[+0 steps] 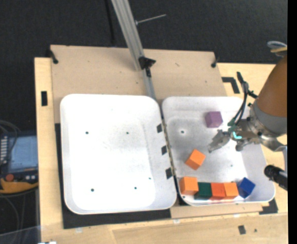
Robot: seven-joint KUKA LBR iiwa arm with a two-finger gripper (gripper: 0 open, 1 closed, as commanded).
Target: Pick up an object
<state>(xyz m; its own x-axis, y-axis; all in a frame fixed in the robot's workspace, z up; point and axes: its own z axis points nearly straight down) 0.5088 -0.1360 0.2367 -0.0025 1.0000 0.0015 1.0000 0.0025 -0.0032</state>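
The right bin [176,111] holds several small blocks. A purple cube [213,119] lies near its back. An orange cube [195,159] sits tilted in the middle. Along the front wall stand an orange block [189,185], a green block [204,190], two more orange blocks [224,190] and a blue block [245,186]. My gripper [228,141] hangs over the right half of this bin, right of the tilted orange cube and below the purple one. Its fingers [217,142] are spread, and nothing sits between them.
The left bin [67,151] lies beside the right one. A grey metal pole [130,32] slants down from the top to the gap between the bins. A pendant with cables [19,159] rests off the bench's left side.
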